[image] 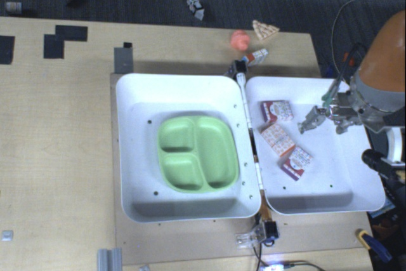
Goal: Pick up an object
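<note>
on the left stretch of the counter (57, 136) there is only bare wood with a few dark patches near its far edge. next comes the left bin (130, 136), and in it lies a green divided tray (196, 152), flat on the floor of the bin.

past the shared rim sits the right bin (342, 187). three small red-and-white packets lie in its left half, in a loose column: the far packet (277, 111), the middle packet (278, 139) just beside it, and the near packet (296, 162) touching or nearly touching the middle one. the middle packet lies askew, its long axis running from far-left to near-right.

further right, the end effector (315, 118) hangs over the same bin on the grey arm, whose orange band (384, 57) shows at the right. its fingers look parted, with nothing between them.

the packets lie to the left of the end effector, the far and middle ones nearest. any pick likely calls for a short shift leftward and then a descent, with the fingers turned across the chosen packet's short side.
</note>
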Available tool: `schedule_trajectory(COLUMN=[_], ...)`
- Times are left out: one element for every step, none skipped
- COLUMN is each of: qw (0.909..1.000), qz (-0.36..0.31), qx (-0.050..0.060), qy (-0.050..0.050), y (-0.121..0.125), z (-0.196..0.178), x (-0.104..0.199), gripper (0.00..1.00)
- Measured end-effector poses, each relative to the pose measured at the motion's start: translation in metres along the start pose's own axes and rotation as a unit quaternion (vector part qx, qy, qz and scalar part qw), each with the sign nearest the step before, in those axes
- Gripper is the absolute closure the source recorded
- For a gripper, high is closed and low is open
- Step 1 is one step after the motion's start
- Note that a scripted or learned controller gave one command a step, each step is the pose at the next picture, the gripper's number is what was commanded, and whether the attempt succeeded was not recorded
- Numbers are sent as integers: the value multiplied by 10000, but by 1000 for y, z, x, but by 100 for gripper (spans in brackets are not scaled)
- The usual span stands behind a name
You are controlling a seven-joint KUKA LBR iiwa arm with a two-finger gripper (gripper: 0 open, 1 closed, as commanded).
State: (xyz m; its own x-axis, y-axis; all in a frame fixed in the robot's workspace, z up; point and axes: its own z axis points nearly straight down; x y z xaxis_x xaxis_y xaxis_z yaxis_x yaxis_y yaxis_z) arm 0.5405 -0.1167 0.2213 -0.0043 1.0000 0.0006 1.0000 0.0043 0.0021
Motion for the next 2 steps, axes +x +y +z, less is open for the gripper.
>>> schedule_trajectory(qw=[10000,9999], qz=[12,21], qx=[8,-96], qy=[-2,-25], y=[42,1], z=[97,131], x=[-34,-4], gripper=[0,0])
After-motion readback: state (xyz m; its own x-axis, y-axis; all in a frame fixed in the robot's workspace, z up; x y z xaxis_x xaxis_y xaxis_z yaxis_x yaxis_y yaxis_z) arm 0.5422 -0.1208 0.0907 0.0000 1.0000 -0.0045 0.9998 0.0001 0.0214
